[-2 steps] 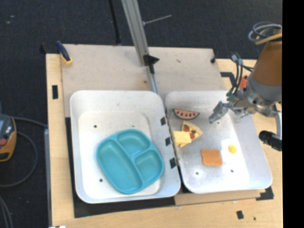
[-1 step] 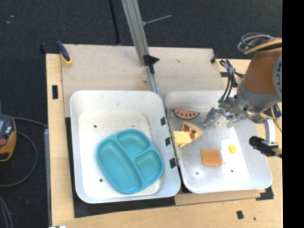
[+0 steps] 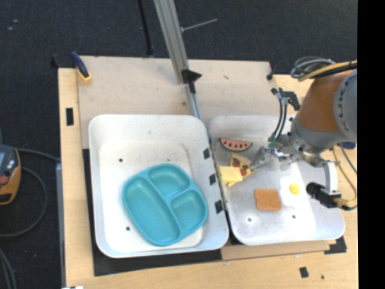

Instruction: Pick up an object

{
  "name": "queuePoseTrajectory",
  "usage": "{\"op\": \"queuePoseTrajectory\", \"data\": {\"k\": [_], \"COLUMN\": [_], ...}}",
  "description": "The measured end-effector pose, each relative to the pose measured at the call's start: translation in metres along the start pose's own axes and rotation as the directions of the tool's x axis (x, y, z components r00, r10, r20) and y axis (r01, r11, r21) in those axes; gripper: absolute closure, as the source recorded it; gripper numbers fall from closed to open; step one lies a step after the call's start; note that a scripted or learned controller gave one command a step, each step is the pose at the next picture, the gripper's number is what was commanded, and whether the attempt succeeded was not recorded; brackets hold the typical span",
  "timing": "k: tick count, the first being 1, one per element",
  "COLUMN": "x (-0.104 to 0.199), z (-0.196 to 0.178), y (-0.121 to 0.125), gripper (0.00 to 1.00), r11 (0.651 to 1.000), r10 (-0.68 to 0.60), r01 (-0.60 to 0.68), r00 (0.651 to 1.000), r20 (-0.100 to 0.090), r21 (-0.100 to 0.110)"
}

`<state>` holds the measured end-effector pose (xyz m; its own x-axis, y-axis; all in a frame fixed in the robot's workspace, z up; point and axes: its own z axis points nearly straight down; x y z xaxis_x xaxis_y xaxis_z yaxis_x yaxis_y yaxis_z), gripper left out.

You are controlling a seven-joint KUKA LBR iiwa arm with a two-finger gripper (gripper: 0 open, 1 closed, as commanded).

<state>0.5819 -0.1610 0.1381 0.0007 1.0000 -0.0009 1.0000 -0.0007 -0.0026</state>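
Currently my end effector (image 3: 260, 159) sits low over the right bin (image 3: 325, 224), near that bin's left half, with my grey arm and its orange band (image 3: 316, 107) entering from the right side of the camera view. Whether the end effector is apart or together cannot be determined at this resolution; nothing is visibly clamped by it.

Candidate objects, all in the right bin:
1. Watermelon slice (image 3: 235, 144): a curved wedge, reddish-pink face with dark seed spots, lying flat near the bin's upper left, just above the end effector.
2. Yellow wedge (image 3: 229, 176): a pale yellow, cheese-like piece at the bin's left wall, just below and left of the end effector. A small red-and-yellow item (image 3: 242, 164) lies against its upper right edge, very close to the tip of the end effector; contact cannot be confirmed.
3. Toast slice (image 3: 267, 199): a flat, orange-brown, roughly square piece near the bin's centre, apart from the other items.
4. Small yellow piece (image 3: 293, 189): rounded, bright yellow, right of the toast slice and separate from it.

The left bin (image 3: 105, 137) holds a blue divided plate (image 3: 165, 204) with three compartments, lying flat in the bin's lower half. Both bins rest side by side on the table (image 3: 132, 83).
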Motion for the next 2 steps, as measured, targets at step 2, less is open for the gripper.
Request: {"op": "queuePoseTrajectory", "data": {"k": [2], "x": [0.003], "z": [-0.065], "y": [0.011], "gripper": [1.00], "r11": [1.000], "r10": [-0.004], "r01": [0.004], "r00": [1.000], "r20": [0.001], "r21": [-0.009]}}
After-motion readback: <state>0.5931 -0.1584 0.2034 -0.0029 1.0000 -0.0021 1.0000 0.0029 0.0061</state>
